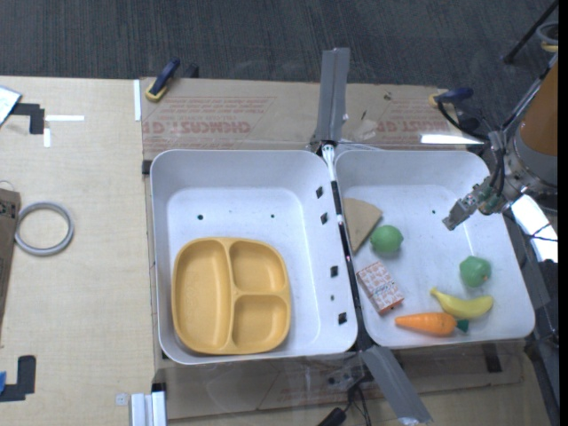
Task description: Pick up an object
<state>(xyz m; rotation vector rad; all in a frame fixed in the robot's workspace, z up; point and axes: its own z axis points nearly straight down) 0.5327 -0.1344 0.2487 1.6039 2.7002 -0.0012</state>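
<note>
I bring the tool (461, 213) straight down over one item, well clear of the right bin (426, 177) wall. It hangs over the bin's far right part; I cannot tell how it is set, and it carries nothing. The nearest green apple (476, 271) lies near of it, the banana (463, 304) nearer again
</note>
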